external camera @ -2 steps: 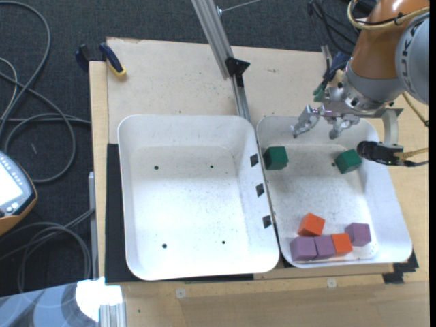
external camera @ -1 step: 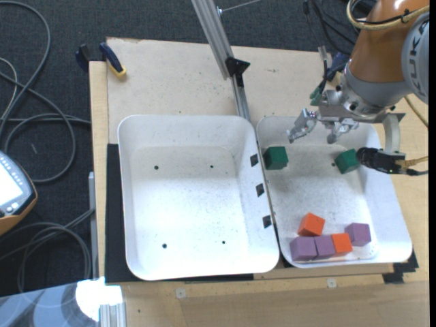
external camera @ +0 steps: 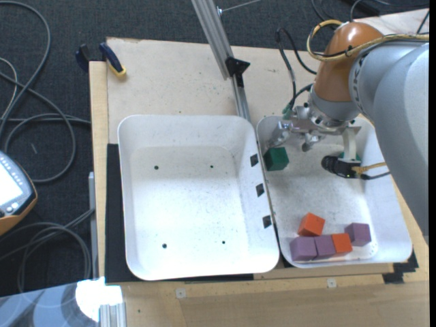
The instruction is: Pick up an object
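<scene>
Green and blocky, the cube (external camera: 276, 159) sits at the right bin's (external camera: 381, 203) upper left, just under your gripper (external camera: 281, 133). Your view hides whether that metal tool grips it. Matte orange and purple blocks (external camera: 327, 238) cluster along the bin's smooth near rim.

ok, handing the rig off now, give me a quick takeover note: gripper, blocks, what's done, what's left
Gripper: low over the top left corner of the right bin, right above the green block. Whether the block is gripped can't be told from this view.
Other blocks: orange block, two purple blocks and a second orange block bunched at the right bin's near edge.
Left bin: nothing to pick there.
Done: arm brought to the green block.
Left: confirm the grip and lift the block out.
</scene>
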Controlling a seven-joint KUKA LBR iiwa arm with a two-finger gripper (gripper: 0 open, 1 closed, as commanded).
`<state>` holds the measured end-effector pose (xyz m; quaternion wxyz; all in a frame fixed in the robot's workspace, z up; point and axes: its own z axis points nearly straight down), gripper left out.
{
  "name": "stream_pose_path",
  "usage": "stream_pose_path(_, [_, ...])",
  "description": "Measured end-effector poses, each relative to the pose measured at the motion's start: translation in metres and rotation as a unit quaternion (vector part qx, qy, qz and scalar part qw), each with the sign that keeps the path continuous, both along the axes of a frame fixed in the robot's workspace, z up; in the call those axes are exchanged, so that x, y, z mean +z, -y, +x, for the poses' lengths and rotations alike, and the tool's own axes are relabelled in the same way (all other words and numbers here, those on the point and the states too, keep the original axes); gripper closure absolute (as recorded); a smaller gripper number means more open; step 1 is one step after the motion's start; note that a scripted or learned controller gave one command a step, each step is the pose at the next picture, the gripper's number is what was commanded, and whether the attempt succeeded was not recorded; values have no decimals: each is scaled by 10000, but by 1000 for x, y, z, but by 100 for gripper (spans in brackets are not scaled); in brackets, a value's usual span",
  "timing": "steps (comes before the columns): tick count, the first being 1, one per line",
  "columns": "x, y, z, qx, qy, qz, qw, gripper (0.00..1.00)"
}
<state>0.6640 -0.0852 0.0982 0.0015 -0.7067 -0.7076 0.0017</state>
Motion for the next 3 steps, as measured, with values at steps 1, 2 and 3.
stream_pose_path(1, [6, 0, 1, 0, 26, -1, 10000, 0])
stream_pose_path(2, [6, 0, 1, 1, 25, -2, 10000, 0])
stream_pose_path(3, [108, -28, -11, 11, 70, 4, 10000, 0])
